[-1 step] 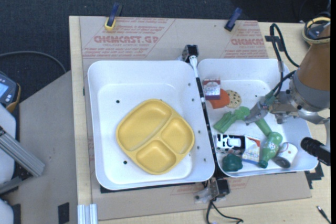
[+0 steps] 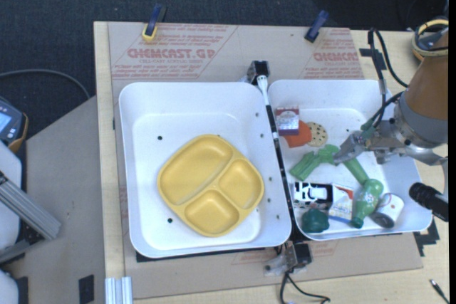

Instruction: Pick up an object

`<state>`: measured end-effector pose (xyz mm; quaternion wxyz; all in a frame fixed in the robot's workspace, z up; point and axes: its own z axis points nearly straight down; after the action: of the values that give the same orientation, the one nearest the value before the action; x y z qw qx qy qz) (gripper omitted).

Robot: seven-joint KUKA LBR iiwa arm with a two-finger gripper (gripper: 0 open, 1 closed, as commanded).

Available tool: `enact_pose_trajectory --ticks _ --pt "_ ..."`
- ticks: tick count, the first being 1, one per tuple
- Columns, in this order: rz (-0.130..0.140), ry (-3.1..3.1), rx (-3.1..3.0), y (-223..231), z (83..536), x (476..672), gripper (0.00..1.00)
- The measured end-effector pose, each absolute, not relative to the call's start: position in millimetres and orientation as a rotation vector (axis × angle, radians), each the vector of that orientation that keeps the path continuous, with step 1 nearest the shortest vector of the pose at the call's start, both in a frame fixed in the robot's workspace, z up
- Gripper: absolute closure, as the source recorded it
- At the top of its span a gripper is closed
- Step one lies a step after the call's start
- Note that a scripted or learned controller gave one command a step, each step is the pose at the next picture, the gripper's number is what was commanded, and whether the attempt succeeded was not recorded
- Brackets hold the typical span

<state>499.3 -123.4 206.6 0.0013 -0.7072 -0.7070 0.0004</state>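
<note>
Cardboard-topped bench, two white bins: the gripper (image 2: 354, 146) hovers in the right bin (image 2: 335, 89), fingers apart, holding nothing. Green bottle (image 2: 365, 197) lies at its five o'clock (clutter close), so descend straight, centred over its body

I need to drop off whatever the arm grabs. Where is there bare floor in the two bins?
Left bin: bare strips on all sides of the yellow divided tray, widest along the far wall. Right bin: a bare band along the far wall, beyond the small red box; the near half is crowded with the green bottle, toys and the gripper.
</note>
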Motion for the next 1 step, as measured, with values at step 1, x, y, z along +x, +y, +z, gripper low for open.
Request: enact_pose_trajectory --ticks 1 --pt "0.004 -2.217 -2.216 -116.0 161.6 500.4 0.00"
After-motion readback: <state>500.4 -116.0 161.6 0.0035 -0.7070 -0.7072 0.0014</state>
